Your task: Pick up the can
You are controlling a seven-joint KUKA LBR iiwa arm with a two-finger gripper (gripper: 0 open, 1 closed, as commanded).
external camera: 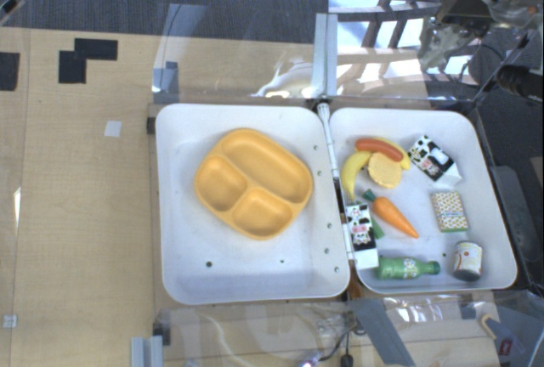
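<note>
A: Can location?

B: The can (467, 260) sits in the right bin (489, 157), near corner at the right, upright-ish, close to the bin wall. Green bottle (407, 268) lies on its side just to its left along the near edge.

A: End effector?

B: The end effector (449, 32) is up at the top right, beyond the far rim of the right bin, over the clear panels at the back of the worktop (76, 187). Well apart from the can: the can is at the near end of the bin, the end effector past the far end. Nothing is seen in its grasp. Open or closed, cannot tell, too blurry and cluttered there.

A: Between them?

B: A cracker pack (449, 211) just beyond the can, then a cow-print carton (432, 158) further toward the far rim.

A: Rest of the right bin?

B: Banana (351, 172), sausage (380, 148), a yellow round piece (384, 172), carrot (395, 217), and a second cow-print carton (361, 231) by the divider.

A: Left bin?

B: The left bin (183, 263) holds a yellow divided plate (252, 183), roughly centred.
</note>
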